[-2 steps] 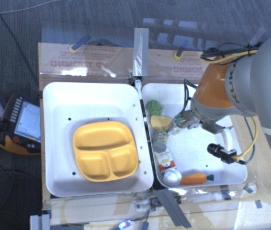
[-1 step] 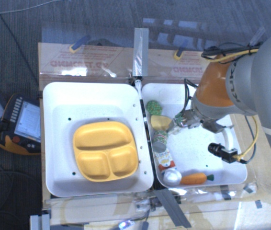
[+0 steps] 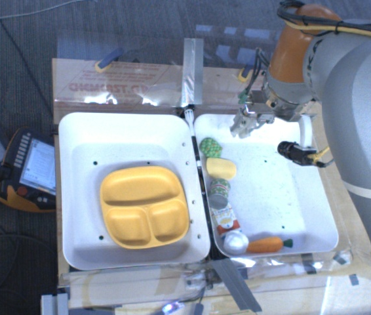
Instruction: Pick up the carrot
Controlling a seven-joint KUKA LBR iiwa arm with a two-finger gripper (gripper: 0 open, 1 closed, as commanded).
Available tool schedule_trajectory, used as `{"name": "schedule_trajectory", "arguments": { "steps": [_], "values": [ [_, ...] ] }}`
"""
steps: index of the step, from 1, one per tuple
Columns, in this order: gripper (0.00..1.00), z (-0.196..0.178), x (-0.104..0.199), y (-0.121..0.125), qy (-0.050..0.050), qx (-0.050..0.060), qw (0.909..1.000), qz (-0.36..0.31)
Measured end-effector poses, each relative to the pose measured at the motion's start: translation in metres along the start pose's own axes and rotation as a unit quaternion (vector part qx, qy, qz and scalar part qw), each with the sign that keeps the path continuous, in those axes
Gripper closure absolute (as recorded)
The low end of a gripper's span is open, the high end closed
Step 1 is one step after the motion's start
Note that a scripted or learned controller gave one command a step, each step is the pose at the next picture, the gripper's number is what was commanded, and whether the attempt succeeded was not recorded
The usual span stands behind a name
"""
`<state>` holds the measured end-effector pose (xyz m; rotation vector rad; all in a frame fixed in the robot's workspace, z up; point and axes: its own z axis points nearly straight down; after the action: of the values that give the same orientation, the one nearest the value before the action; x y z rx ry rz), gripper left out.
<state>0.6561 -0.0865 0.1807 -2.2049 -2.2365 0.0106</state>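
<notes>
Right bin (image 3: 316,202) holds the carrot (image 3: 265,245) at its near edge; my claw (image 3: 244,127), spread unreadable, must descend lengthwise over it.

Yellow divided tray (image 3: 145,206) in left bin (image 3: 80,136).

Dark grey carpet (image 3: 107,18) covers the floor around the bench, with a thin pale cable (image 3: 54,4) trailing across it at the top. A handheld control pendant (image 3: 28,172) with a lit screen lies on the carpet to the left. The bench top (image 3: 133,84) looks like bare board under what may be clear plastic sheeting.
</notes>
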Motion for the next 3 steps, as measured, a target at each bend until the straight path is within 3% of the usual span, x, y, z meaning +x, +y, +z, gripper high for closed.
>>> {"name": "schedule_trajectory", "arguments": {
  "steps": [1,2,3],
  "values": [
    [1.00,-0.012,0.089,-0.022,-0.001,0.002,0.9784,0.207],
    [1.00,0.001,0.015,-0.045,-0.001,0.002,0.9716,0.237],
    [1.00,-0.023,0.044,0.000,-0.002,0.001,0.9166,0.400]
  ]
}}
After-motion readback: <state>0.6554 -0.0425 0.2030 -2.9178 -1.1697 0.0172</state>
